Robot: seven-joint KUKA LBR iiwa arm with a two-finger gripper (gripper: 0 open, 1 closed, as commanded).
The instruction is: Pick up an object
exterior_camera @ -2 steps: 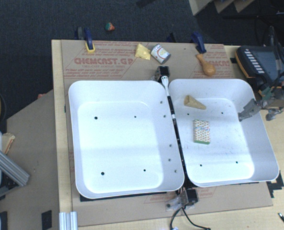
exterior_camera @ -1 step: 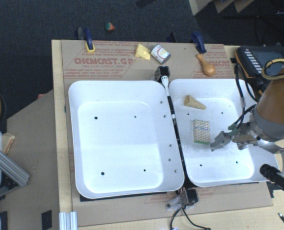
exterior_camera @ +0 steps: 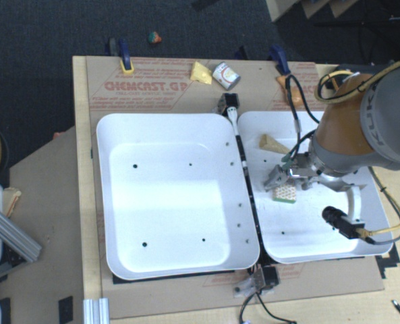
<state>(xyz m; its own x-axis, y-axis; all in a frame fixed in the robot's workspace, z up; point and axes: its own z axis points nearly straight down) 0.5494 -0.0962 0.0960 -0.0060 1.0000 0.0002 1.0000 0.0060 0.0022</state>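
My gripper (exterior_camera: 285, 177) hangs low in the right bin (exterior_camera: 307, 241), near its left-centre. A small pale sponge-like piece with a green dotted face (exterior_camera: 285, 194) lies just below the fingertips, touching or nearly touching them. A tan wedge-shaped piece (exterior_camera: 273, 143) rests further back in the same bin, apart from the gripper. The arm's grey body and orange band (exterior_camera: 345, 137) cover the bin's right part.
The left bin (exterior_camera: 166, 194) sits beside the right one, with a black divider strip between them. On the cardboard behind the bins lie a yellow piece (exterior_camera: 201, 73) and a small white box (exterior_camera: 226, 75). Blue clamps and cables run along the back edge.
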